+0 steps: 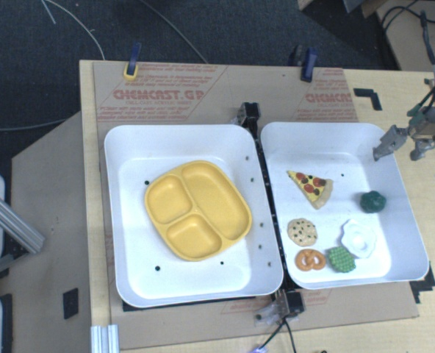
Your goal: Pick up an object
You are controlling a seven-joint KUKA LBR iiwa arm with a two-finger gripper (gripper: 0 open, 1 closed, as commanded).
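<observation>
Toy food pieces lie in the right bin (401, 197): a pizza slice (311, 187) near the middle, a dark green ball (372, 201) toward the right wall, and a cluster at the front made of a cookie (302, 231), a pretzel (309, 259), a green leafy piece (342, 259) and a white fried egg (358, 240). The left bin (122, 197) carries a yellow divided plate (197, 209).

The likely trouble is the front cluster. The egg, the leafy piece and the pretzel sit touching or just beside one another, so a descent there may nudge a neighbour or catch two things at once. These pieces also look flat, which would let them slip out of a pinch. The ball seems liable to roll away if struck off-centre, and it lies near the bin's wall.

The gripper (405, 147) hangs above the right bin's far right corner, well apart from every piece. Its fingers (385, 147) look spread apart, holding nothing and touching nothing.
</observation>
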